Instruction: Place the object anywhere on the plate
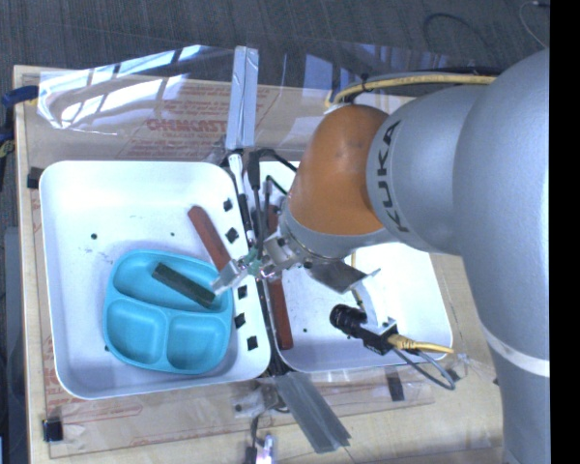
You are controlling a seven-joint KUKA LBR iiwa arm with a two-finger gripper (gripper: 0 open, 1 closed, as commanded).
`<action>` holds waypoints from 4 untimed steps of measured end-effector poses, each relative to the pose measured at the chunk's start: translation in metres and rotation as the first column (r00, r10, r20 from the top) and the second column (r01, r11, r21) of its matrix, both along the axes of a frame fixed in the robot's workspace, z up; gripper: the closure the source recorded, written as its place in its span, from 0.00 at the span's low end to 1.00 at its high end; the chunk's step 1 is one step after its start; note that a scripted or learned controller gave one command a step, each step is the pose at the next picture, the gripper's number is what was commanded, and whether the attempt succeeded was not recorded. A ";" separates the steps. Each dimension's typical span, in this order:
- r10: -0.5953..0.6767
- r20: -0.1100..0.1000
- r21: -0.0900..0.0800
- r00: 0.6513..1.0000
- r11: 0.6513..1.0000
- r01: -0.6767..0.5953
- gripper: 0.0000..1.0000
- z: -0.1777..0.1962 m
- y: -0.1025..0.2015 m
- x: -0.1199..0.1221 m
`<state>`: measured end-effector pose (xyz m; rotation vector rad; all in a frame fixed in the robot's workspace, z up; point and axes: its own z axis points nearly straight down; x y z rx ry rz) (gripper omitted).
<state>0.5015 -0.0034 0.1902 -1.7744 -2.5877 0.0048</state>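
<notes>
dark green flat rectangular block [185, 284] lies in the top compartment of the blue three-compartment plastic plate [164, 334], near its upper right rim. two-finger gripper [240, 273] sits just right of that rim; whether it is wide or narrow cannot be told.

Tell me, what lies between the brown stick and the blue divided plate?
Camera view: bare white bin floor separates the flat brown stick from the blue divided plate.

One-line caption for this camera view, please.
Arm's hand at the blue plate in the left bin, a dark bar lying on the plate.
</notes>
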 end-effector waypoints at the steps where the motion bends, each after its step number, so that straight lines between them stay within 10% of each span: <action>1: 0.000 0.000 0.000 1.000 1.000 0.000 0.00 0.000 0.000 0.000; 4: 0.000 0.000 0.000 1.000 1.000 0.000 0.00 0.000 0.000 0.000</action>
